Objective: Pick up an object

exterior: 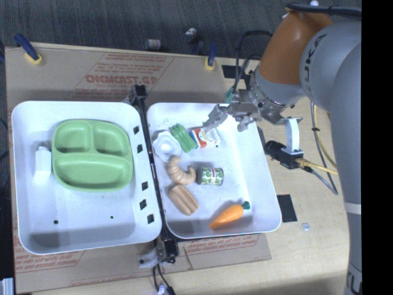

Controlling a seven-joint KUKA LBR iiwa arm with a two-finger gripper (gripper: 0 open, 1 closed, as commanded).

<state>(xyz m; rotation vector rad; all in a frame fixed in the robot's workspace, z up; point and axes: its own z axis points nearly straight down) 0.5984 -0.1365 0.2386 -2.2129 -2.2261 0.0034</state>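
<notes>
The carrot [228,215] lay nearest, in the right bin [261,183] with the other loose items. The gripper [228,117] hovered above the bin's far edge beside a red-and-white carton [206,137], jaws apparently spread, gripping nothing, seemingly positioned for descent.

pale green divided plate [92,154], two white bins [24,183], orange carrot [226,216] with green tip, tan croissant [180,171], green-labelled can [210,176], grey arm [331,48] with orange band
</notes>
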